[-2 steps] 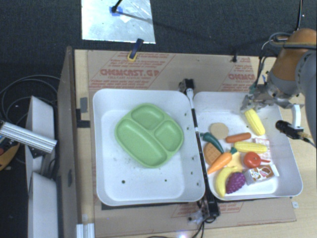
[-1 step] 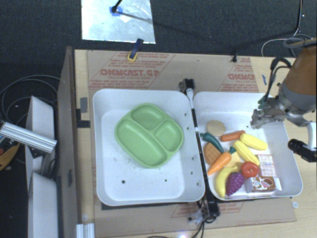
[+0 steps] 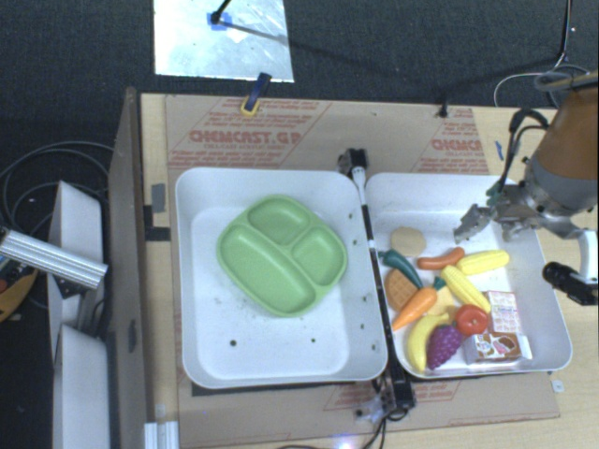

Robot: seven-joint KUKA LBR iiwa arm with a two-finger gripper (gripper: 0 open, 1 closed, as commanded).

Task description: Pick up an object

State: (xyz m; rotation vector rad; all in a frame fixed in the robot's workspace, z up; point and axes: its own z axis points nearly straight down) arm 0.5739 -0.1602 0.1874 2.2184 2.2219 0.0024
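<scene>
The right bin point(image 3: 552, 321) holds a heap of toy food. In it are a beige round piece point(image 3: 408, 240), an orange-red sausage point(image 3: 440, 259), a yellow corn cob point(image 3: 483, 262), a carrot point(image 3: 415, 307), a banana point(image 3: 421, 337), purple grapes point(image 3: 445, 344), a red tomato point(image 3: 473, 320) and two small printed cartons point(image 3: 498, 346). My gripper point(image 3: 489, 215) hangs over the back of this bin, just above and behind the corn cob and sausage. Nothing shows in its grasp. The grey arm with its orange band point(image 3: 571, 138) comes in from the right.
The left bin point(image 3: 206, 344) carries a green divided plate point(image 3: 282, 253). A black divider clamp point(image 3: 371, 251) runs between the two bins. Cardboard lies under both bins. Cables and a metal rail point(image 3: 51, 258) sit off the bench's left side.
</scene>
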